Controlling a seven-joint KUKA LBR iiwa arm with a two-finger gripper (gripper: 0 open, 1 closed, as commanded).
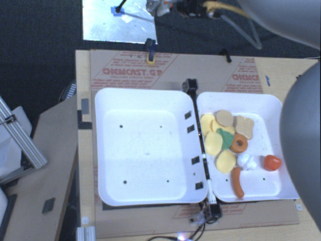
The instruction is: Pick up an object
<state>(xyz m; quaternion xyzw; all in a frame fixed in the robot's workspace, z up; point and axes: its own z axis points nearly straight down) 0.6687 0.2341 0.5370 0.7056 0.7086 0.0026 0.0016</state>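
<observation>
- Clearly at the very start of the task: nothing lifted yet, all the toy food lying in the right bin [273, 103], left bin [108, 104] beside it on the bench [125, 67].
- End effector [161, 4] at the top edge of the view, well apart from both bins and above the far side of the bench; cannot tell whether released or clenched, because cut by the frame and blurred.
- Nothing visible between its parts, so no grasp to report.
- Candidates for picking: red tomato [272, 162] alone near the right wall of the bin, with free space around; orange sausage [237, 183] lying lengthwise near the front wall, also mostly free.
- Less easy ones: orange ring [239, 144] touching the green piece [225, 137], yellow slices [214, 143] overlapping each other close to the divider between the bins, brown biscuit [224, 118] and toast piece [245, 127] leaning on the pile, small white object [246, 160] just beside the ring.
- Step in hand, as a judgement: approach phase, before any descent.
- Next move probably needs a long travel toward the right bin, then alignment above one separated item and a straight descent.
- Risk: flat yellow slices hard to pinch; round tomato may roll away when touched on one side.
</observation>
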